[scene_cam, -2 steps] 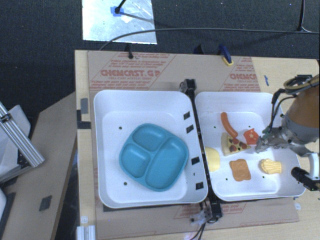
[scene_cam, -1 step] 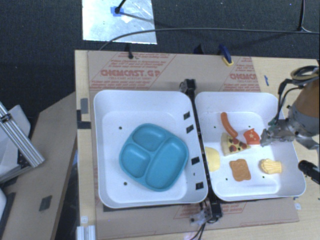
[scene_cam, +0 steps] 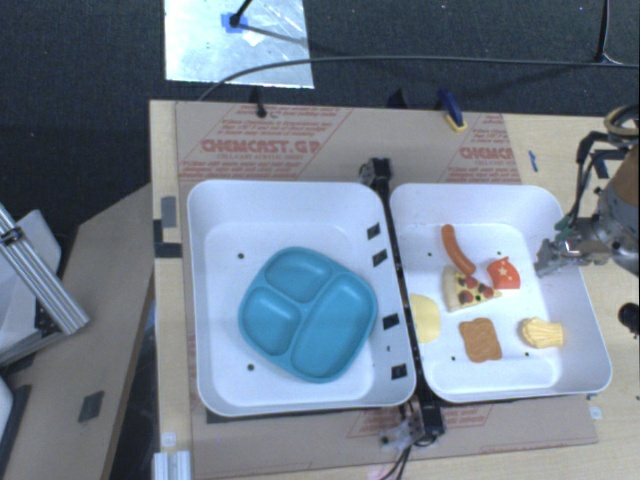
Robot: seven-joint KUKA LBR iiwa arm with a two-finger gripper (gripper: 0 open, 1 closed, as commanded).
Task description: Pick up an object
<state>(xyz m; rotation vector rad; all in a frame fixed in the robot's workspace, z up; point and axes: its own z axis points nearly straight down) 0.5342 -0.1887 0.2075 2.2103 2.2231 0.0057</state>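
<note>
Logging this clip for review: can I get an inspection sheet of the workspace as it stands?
Surface: bench under printed cardboard, bearing left bin and right bin.
Job's things: right bin holds sausage, pizza slice, red piece, toast, yellow piece, pale round piece.
Clutter: blue divided plate in left bin.
Grippers: end effector over right bin's right rim, nothing seen held.
Cables: black cable across floor.
Surroundings: foil sheet, dark carpet.
</note>
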